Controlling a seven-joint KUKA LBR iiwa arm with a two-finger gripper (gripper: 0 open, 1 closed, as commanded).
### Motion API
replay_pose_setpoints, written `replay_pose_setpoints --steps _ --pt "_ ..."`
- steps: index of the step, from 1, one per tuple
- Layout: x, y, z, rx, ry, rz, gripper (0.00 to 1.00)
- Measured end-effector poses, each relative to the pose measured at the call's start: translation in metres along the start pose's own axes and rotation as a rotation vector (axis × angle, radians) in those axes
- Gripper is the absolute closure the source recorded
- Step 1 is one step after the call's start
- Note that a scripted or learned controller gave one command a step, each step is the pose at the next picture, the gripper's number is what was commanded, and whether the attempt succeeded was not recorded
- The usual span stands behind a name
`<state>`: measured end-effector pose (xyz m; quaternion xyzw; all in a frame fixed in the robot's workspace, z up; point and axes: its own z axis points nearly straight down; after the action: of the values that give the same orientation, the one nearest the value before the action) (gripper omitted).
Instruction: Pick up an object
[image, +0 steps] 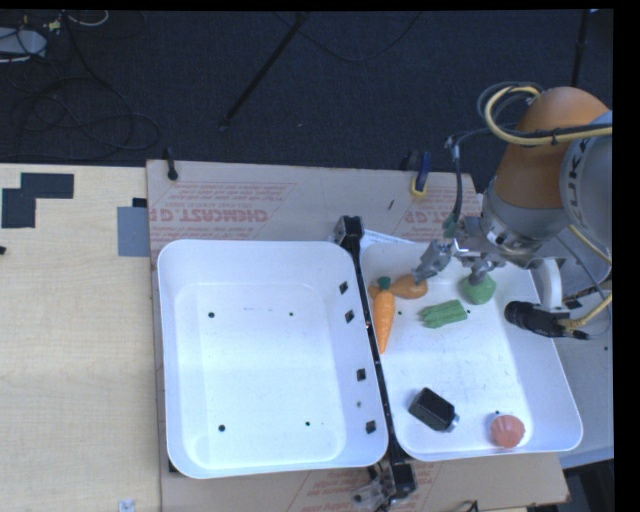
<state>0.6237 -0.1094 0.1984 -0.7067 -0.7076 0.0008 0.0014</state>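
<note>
My gripper (457, 268) hangs over the back of the right bin (540, 385), open, with nothing between its fingers. One fingertip (430, 266) sits just above a small orange piece (408, 289). The other is right over a round green object (479, 291). A carrot (383, 316) lies along the bin's left wall. A green pickle-shaped piece (443, 315) lies just in front of the gripper. Nearer the front are a black block (433, 410) and a pink-red ball (507, 430).
The left bin (200, 350) stands beside the right one, with a black divider clip strip (365, 340) between them. Both rest on a cardboard sheet (250, 205). A black cable end (535, 319) hangs over the right bin's right rim.
</note>
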Motion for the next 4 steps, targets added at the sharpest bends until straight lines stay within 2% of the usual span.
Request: replay_pose_setpoints --steps 1,2,3,4 --pt "0.045 -0.108 -0.016 0.008 0.003 0.003 0.00" --pt "-0.003 0.006 -0.142 -0.017 -0.006 -0.002 0.00" --pt "-0.003 -0.046 -0.334 -0.016 -0.003 0.000 0.00" --pt "0.071 -0.071 -0.339 0.001 0.000 -0.002 0.00"
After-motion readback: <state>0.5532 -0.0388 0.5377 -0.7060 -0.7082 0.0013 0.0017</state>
